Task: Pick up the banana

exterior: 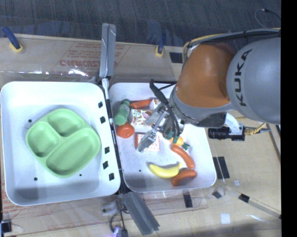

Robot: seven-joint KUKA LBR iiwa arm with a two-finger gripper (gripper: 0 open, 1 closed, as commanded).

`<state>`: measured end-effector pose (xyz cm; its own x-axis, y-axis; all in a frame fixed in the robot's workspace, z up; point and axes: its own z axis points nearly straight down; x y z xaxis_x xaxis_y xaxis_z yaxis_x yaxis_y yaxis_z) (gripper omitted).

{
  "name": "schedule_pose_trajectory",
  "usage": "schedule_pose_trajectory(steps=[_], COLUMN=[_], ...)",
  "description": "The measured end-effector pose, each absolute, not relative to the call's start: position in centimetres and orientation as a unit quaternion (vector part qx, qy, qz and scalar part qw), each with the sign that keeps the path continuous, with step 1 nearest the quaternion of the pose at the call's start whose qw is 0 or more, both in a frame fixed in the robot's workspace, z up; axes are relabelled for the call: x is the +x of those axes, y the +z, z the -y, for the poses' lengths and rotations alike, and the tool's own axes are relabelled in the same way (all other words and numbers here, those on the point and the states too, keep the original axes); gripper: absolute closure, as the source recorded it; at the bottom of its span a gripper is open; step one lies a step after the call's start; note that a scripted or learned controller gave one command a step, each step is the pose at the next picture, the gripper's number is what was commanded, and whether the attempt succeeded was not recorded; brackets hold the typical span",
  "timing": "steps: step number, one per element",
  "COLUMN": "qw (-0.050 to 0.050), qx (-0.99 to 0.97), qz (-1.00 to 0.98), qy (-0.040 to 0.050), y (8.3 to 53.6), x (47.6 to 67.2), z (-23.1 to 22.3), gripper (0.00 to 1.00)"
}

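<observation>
Gripper (151, 138) hangs over the middle of the right bin (204, 181), fingers pointing down toward the view's lower left — whether they are spread or closed, cannot tell; the metal parts blur together and nothing is visibly between them.

The banana (164, 170) lies below and slightly right of the gripper in the view, near the bin's front wall, on its side, curved ends up. Not touching the gripper, clear white floor between them.

Risks from here, as judgement:
- Crowding. A red-orange sausage-like piece (183, 176) sits touching or just beside the banana's right end, and another orange one (183, 155) lies just above it. A descent slightly to the right would likely catch one of these instead, or pinch both.
- Wrong target directly under the tool: a red-and-white packet (141, 116) and an orange-red round item (124, 130) sit right beside the fingers, a green bottle-like thing (121, 111) further left. Closing here grabs clutter, not fruit.
- Banana is close to the front wall — a finger may hit the rim or push the fruit against it.
- Curved, smooth skin — a grasp across an end probably slips; mid-body across the short axis looks safer.

The green divided plate (63, 142) sits in the left bin (10, 132), well away from the tool, no factor.
</observation>
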<state>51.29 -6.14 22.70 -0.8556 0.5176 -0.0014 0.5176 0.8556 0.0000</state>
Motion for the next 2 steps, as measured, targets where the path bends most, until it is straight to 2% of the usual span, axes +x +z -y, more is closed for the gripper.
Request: schedule_pose_trajectory(steps=[1,2], qw=[0.001,-0.001], qx=[0.269,0.148], qz=[-0.963,-0.989], qy=[-0.0003,0.0001], y=[28.2,15.5], x=[50.7,47.7], z=[11.6,10.9], gripper=[0.0,0.0])
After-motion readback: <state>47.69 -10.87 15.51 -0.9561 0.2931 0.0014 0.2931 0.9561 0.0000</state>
